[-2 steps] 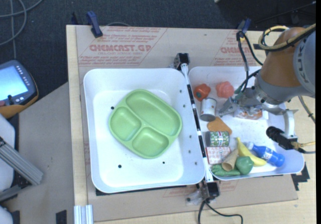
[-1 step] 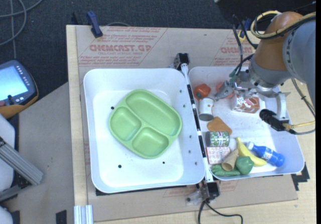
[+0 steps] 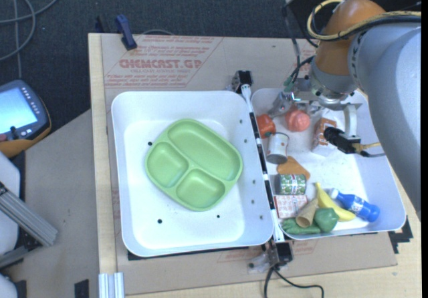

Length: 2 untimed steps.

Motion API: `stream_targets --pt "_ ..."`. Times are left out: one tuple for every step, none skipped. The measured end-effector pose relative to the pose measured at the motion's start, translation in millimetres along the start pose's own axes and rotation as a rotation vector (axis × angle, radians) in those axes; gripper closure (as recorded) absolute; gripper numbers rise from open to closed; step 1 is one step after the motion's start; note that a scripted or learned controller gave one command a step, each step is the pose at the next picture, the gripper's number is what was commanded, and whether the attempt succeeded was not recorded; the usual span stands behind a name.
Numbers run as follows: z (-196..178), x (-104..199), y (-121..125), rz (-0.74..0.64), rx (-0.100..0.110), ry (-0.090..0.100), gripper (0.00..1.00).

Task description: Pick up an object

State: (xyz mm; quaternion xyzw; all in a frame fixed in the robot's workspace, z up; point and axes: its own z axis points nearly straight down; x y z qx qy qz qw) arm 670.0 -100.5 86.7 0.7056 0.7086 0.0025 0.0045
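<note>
Nearest, toy heap at right bin [image 3: 384,176] front edge: banana [image 3: 332,204], blue bottle [image 3: 358,205]. Mid: silver can [image 3: 277,147]. Farthest, gripper [image 3: 298,107] over red-orange ball [image 3: 297,120] at bin's back; ball directly beneath, touching or near; grip state cannot be told.

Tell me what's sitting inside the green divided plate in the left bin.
The green three-compartment plastic plate shows bare green in all three sections; nothing lies in them. It covers part of the left white bin's floor, so that patch is hidden.
</note>
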Motion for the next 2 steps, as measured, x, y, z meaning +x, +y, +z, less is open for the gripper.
stream_targets --pt "-10.8 -0.9 -1.1 0.001 0.001 0.000 1.00" --pt "-105.0 44.6 -80.3 0.000 0.007 0.006 1.00"
